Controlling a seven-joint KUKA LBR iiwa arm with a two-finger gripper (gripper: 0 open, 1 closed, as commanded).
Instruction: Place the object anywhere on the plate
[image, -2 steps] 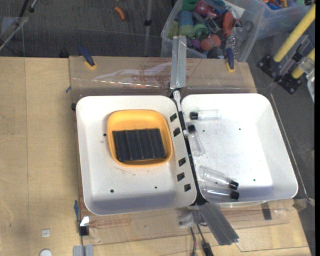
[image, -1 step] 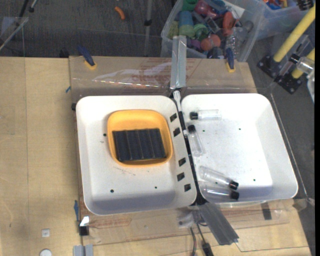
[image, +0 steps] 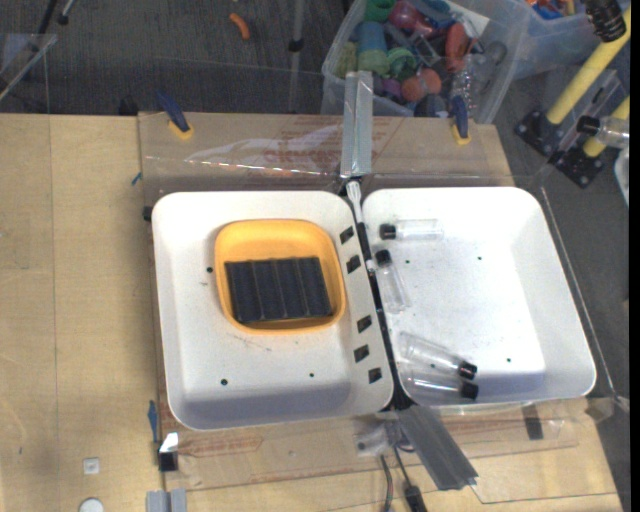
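We see the orange plate (image: 280, 240) in the left bin (image: 185, 300) – a black ridged block (image: 278, 289) lies on it | clear tubes (image: 437, 362) – right bin (image: 520, 290) | tool – we cannot tell

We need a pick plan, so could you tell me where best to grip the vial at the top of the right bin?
Judging by its pose, grip the vial mid-body from above, across its width: it lies flat, black cap left, apart from the others.

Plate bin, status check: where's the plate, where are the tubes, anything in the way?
Yellow plate in left bin, dark ridged block on it. Clear tubes lying in right bin. Divider between bins.
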